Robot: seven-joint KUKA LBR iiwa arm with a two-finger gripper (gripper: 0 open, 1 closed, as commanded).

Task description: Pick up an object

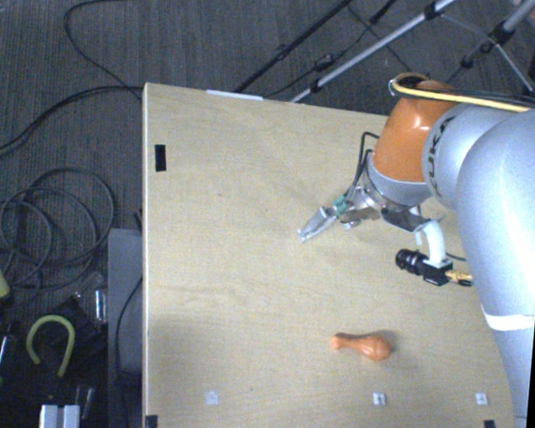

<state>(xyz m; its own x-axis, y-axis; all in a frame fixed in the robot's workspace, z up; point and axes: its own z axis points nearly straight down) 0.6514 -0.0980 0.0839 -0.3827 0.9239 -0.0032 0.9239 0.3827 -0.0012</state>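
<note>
One orange object (364, 345), neck pointing left.

One fixed camera is looking down at a slant from above the tabletop (245, 253), set far enough back to be taking in its left and far edges plus cabled floor (65, 67) beyond. The arm (503, 212) is entering from the right.

A pale wooden bench top (245, 253) stands on dark grey carpet (65, 67). Black cables (36, 219) loop over the floor at left, near a green hook-shaped tool (48, 338). Metal tripod legs (388, 37) cross the carpet beyond the bench's far edge.
</note>
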